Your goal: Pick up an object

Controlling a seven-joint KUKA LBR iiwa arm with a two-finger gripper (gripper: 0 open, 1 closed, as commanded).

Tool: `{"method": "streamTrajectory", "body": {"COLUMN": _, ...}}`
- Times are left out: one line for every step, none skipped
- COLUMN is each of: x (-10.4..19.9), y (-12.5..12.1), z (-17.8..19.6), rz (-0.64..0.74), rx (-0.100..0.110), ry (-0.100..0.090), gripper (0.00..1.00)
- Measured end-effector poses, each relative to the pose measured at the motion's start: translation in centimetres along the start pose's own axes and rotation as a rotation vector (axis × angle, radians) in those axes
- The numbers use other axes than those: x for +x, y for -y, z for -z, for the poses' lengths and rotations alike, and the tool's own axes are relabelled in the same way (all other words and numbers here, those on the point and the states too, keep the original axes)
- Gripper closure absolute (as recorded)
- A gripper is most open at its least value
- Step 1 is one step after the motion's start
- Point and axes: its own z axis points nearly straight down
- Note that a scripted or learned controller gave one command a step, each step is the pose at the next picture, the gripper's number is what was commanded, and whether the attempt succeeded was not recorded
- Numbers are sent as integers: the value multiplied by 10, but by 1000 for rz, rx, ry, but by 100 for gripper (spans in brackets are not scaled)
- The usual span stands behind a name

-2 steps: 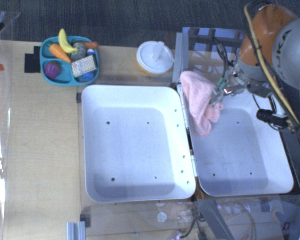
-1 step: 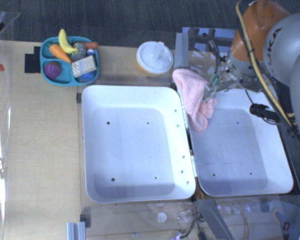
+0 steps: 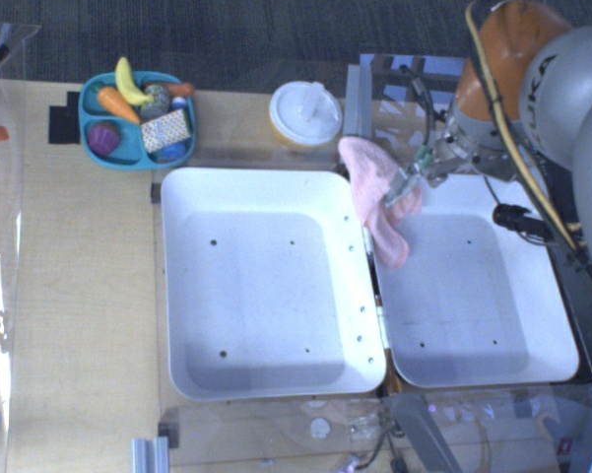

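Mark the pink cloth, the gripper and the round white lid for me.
Pink crumpled cloth (image 3: 374, 197), camera view: its middle fold at the bins' divider.
Two-finger gripper (image 3: 406, 191), camera view: fingertips at the cloth's edge.
Round white plastic lid (image 3: 305, 112), camera view: its top centre.

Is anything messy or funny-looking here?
Yes. The pink cloth is not lying flat in a bin. It hangs bunched over the wall between the left bin and the right bin, with the pincer right at its edge. The blue tray of toy food looks tidy.
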Motion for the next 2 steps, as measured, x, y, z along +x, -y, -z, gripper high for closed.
{"method": "streamTrajectory", "body": {"x": -30, "y": 31, "z": -76, "rz": 53, "rx": 3, "ry": -2, "gripper": 0}}
{"method": "streamTrajectory", "body": {"x": -23, "y": 38, "z": -97, "rz": 184, "rx": -4, "ry": 1, "gripper": 0}}
